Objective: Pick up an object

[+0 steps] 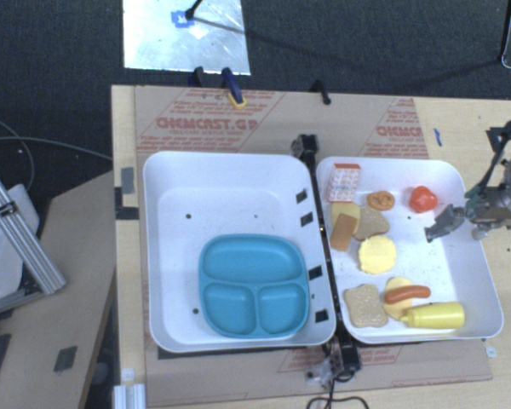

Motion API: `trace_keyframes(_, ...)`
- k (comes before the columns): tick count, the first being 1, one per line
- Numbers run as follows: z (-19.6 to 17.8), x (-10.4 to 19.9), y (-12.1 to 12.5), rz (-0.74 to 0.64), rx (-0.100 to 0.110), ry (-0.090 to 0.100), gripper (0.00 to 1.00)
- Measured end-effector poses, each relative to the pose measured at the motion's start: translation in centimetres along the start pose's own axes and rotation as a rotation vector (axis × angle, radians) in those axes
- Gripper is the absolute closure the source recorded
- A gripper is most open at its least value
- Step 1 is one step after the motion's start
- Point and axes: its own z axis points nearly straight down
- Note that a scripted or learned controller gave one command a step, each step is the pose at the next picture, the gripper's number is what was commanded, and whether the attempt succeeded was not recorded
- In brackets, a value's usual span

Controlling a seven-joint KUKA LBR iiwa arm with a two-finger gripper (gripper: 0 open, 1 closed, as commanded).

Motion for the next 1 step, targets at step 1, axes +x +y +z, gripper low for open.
trace_keyframes(1, 15.61, -2.89, -2.26, 0.006, 0.015, 0.004, 0.00)
